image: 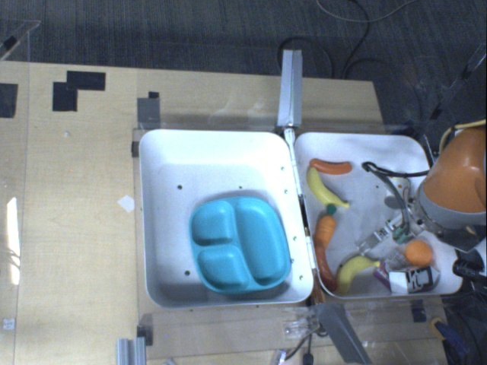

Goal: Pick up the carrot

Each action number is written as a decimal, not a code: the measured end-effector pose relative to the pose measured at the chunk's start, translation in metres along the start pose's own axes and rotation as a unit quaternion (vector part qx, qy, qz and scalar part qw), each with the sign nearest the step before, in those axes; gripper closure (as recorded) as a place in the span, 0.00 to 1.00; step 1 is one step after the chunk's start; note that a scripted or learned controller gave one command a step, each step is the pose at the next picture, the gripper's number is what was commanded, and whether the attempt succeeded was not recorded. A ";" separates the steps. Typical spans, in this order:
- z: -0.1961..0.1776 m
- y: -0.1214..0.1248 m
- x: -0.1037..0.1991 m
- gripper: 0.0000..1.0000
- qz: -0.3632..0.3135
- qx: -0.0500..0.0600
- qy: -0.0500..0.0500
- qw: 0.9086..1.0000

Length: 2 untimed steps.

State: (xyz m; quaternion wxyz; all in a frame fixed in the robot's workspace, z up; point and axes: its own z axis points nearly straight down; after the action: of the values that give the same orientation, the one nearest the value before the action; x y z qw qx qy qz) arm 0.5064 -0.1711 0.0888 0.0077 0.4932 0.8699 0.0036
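Observation:
The carrot, short and orange with a small green top, lies along the left wall of the right bin, just below a yellow banana. My gripper hangs low over the right part of that bin, under the arm's orange band. It sits well to the right of the carrot and apart from it, with bare white floor between them. Nothing shows between its tips, and the wrist hides part of it.
A red pepper lies at the back of the right bin. A dark red piece, a second yellow fruit, an orange ball and a white-and-purple item crowd its front. A blue divided plate sits in the left bin.

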 end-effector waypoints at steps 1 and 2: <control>-0.022 0.027 -0.057 0.00 -0.085 0.005 0.003 0.996; -0.022 0.027 -0.056 0.00 -0.085 0.005 0.004 0.996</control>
State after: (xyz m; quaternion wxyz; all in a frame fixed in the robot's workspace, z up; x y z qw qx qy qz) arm 0.5585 -0.2054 0.1114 0.0024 0.4174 0.9087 0.0006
